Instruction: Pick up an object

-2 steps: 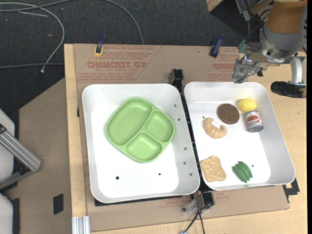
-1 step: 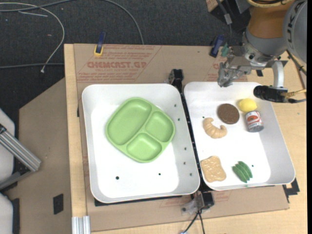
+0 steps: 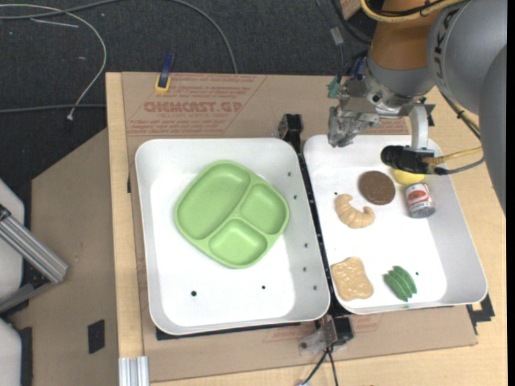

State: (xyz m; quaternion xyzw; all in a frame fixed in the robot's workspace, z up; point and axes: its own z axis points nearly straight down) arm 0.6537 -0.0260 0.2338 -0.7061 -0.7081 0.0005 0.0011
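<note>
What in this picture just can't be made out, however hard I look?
In the camera view:
The yellow thing in the right bin: robot hardware covers its upper part, so its shape is unclear.
The small can: label too small to read.
The green item: too small and blurred to identify.
The arm: cut off by the top and right edges.
The gripper: dark and small; whether it touches the bin is unclear.

The brown bench (image 3: 121, 215) bears two shallow white bins side by side, the left bin (image 3: 151, 215) and the right bin (image 3: 455, 252). A small blue clip (image 3: 166, 69) sits at its far edge.
</note>
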